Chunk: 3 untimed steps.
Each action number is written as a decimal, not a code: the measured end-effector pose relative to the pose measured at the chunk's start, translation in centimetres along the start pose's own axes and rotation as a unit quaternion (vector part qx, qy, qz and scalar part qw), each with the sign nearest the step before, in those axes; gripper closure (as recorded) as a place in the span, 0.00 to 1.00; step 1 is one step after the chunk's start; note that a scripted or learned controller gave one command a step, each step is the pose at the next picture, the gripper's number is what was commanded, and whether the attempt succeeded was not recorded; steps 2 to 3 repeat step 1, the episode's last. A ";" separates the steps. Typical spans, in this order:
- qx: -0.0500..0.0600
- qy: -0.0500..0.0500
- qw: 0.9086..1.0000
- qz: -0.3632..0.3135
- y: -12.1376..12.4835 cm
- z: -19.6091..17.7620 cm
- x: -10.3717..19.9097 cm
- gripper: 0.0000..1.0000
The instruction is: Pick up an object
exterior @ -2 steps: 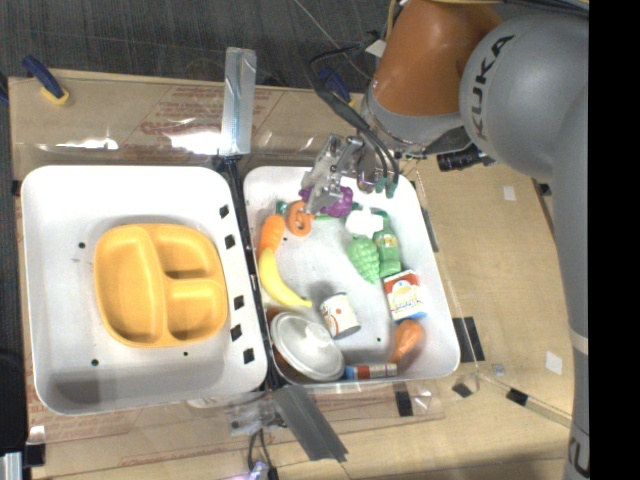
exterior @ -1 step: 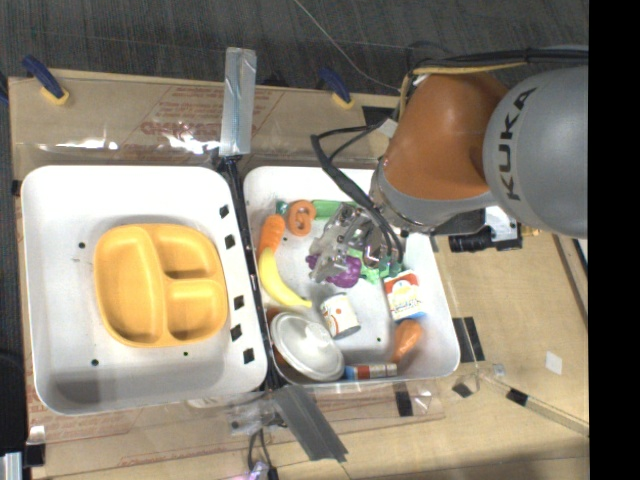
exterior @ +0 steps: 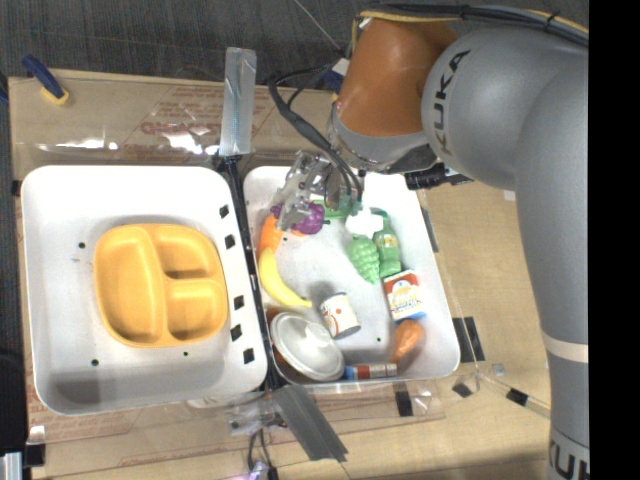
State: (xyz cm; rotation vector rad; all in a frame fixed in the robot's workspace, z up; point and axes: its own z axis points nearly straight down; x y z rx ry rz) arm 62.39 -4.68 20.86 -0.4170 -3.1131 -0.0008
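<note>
My gripper (exterior: 301, 204) reaches down into the back left part of the right bin (exterior: 432, 268). A small purple toy (exterior: 309, 220) lies right at its tip, touching or nearly touching it. I cannot make out whether the purple toy is gripped. Close by are an orange carrot (exterior: 268, 234) and a yellow banana (exterior: 277, 282) along the bin's left wall. A green bumpy toy (exterior: 365, 258) and a green bottle (exterior: 386, 244) lie to the gripper's right.
The right bin also holds a small white can (exterior: 340, 316), a metal bowl (exterior: 305, 347), a small bottle with an orange label (exterior: 403, 295), an orange toy (exterior: 407, 339) and a marker (exterior: 371, 371). A yellow divided plate (exterior: 160, 280) sits in the left bin (exterior: 50, 208).
</note>
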 end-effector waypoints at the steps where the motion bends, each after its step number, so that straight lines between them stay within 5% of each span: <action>1: 0.000 -0.003 0.980 0.201 -3.4 -5.1 -2.7 1.00; 3: 0.000 -0.003 0.980 0.201 -3.4 -5.1 -2.7 1.00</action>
